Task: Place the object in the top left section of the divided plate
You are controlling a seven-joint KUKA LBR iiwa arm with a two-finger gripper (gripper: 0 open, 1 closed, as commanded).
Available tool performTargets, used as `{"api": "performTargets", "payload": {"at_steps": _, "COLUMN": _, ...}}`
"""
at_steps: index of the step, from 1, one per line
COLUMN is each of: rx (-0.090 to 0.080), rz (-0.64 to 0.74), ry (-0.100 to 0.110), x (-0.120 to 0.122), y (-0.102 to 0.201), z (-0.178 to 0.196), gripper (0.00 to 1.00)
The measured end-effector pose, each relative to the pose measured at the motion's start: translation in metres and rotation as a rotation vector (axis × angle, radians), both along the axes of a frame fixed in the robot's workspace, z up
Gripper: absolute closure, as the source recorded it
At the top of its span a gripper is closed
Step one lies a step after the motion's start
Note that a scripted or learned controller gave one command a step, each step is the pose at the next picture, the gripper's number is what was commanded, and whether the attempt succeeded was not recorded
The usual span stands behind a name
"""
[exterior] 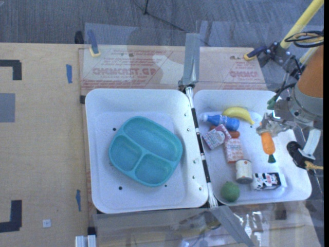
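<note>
My arm comes in from the right edge, orange band high, grey wrist angled down and leftward. Claw [268,126] low at the arm's left end. Cables trail off the wrist. Finger spread not readable from this angle.

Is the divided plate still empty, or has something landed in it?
Empty. All three sections of the divided plate show bare teal; the carrot sits in the right bin, at the gripper.

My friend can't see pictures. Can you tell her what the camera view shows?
A robot gripper hovers right over a toy carrot in the right bin, among a banana, a bottle and a green ball. A teal divided plate sits in the left bin.
</note>
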State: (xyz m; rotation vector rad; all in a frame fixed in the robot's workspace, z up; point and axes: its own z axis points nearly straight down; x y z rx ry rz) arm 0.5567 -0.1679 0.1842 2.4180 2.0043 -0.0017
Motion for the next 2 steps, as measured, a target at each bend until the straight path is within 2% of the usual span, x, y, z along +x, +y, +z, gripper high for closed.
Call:
{"api": "performTargets", "payload": {"at_steps": 1, "rx": 0.002, "rz": 0.071, "ry": 0.002, "x": -0.021, "y": 0.076, "z": 0.038, "gripper": 1.00}}
{"api": "performTargets", "payload": {"at_steps": 2, "rx": 0.001, "rz": 0.282, "ry": -0.001, "x": 0.013, "y": 0.159, "z": 0.020, "gripper": 1.00}}
